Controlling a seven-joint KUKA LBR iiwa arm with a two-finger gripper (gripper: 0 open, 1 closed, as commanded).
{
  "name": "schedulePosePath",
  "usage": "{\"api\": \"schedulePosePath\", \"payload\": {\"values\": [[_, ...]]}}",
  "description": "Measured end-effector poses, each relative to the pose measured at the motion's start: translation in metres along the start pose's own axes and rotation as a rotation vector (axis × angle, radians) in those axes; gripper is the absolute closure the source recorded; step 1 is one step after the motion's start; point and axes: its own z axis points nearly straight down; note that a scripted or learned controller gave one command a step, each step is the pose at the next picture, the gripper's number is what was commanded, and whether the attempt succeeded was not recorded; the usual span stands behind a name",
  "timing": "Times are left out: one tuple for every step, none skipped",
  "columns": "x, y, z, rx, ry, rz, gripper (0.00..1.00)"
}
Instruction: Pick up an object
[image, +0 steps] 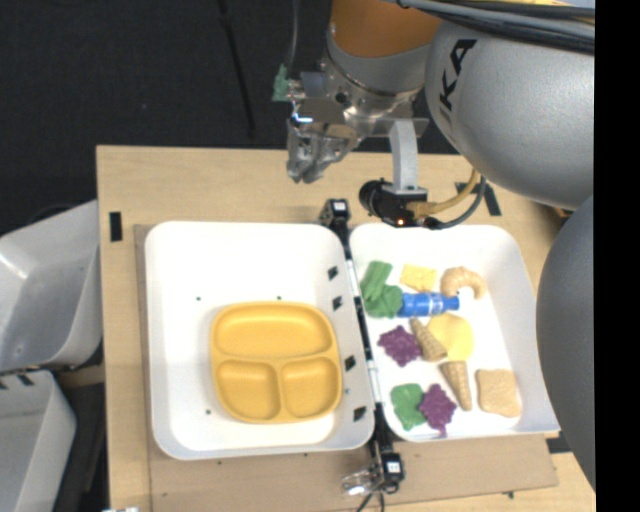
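My gripper (312, 165) hangs high above the back edge of the left bin (170, 300), away from the objects. Nothing shows between its fingers. The right bin (520, 270) holds toy food: a green leafy piece (378, 287), a yellow cheese slab (419, 276), a tan croissant (465, 282), a blue bottle (430, 302), a yellow lemon-like piece (455, 334), purple grapes (400, 345), two ice-cream cones (457, 381), a toast slice (498, 391), another green piece (406, 403) and more purple grapes (438, 407).
A yellow divided plate (275, 360) with three compartments lies in the left bin. The wooden bench (200, 180) shows bare behind the bins. The large grey arm (520, 90) overhangs the right bin's back right corner.
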Motion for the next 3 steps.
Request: {"api": "schedulePosePath", "payload": {"values": [[0.003, 0.029, 0.187, 0.033, -0.008, 0.005, 1.00], [0.006, 0.027, 0.158, 0.023, -0.006, 0.005, 1.00], [0.033, 0.031, 0.319, 0.029, -0.006, -0.001, 1.00]]}}
